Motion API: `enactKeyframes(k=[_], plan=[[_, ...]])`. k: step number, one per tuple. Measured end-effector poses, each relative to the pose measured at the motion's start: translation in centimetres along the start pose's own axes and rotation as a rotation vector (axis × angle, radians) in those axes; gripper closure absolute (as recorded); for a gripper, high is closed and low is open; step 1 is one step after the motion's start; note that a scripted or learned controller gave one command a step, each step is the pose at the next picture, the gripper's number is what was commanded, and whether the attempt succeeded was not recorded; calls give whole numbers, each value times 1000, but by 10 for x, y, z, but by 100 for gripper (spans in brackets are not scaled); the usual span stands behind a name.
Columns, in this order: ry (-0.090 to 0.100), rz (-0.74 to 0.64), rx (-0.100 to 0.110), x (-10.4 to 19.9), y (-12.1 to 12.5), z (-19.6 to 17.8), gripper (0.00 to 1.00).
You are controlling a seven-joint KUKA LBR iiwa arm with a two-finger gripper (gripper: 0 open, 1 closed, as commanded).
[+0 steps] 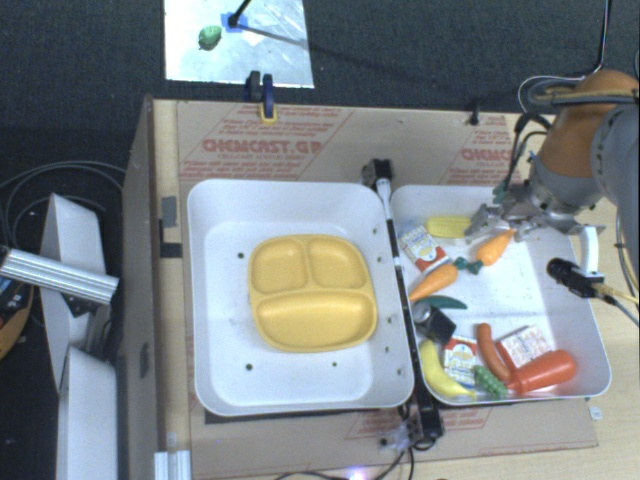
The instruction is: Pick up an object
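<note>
The right bin (590,340) holds several toy foods. A small orange carrot piece (492,249) lies near its back, and my gripper (497,228) hangs right over it, open, with a finger on either side of the piece's upper end. The grey arm with its orange band (585,128) comes in from the upper right. A longer carrot (434,281) with a green top lies just left of the small piece. A yellow corn-like piece (447,227) sits to the gripper's left.
The left bin (215,268) carries a yellow divided plate (310,293). At the right bin's front lie a banana (436,369), a red sausage (491,349), an orange-red pepper (546,370), green beans (487,381) and small packets (524,345). A black part (569,276) juts out below the arm.
</note>
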State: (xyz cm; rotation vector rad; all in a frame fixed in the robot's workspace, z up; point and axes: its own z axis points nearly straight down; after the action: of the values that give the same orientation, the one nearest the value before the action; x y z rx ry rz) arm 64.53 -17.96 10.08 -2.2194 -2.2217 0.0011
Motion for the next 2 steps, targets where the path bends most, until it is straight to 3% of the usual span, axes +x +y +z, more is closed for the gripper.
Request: enactKeyframes(k=[1,2], plan=[[-2,-2,-7,0,2,-13,100],[-2,-3,-6,0,2,-13,0]])
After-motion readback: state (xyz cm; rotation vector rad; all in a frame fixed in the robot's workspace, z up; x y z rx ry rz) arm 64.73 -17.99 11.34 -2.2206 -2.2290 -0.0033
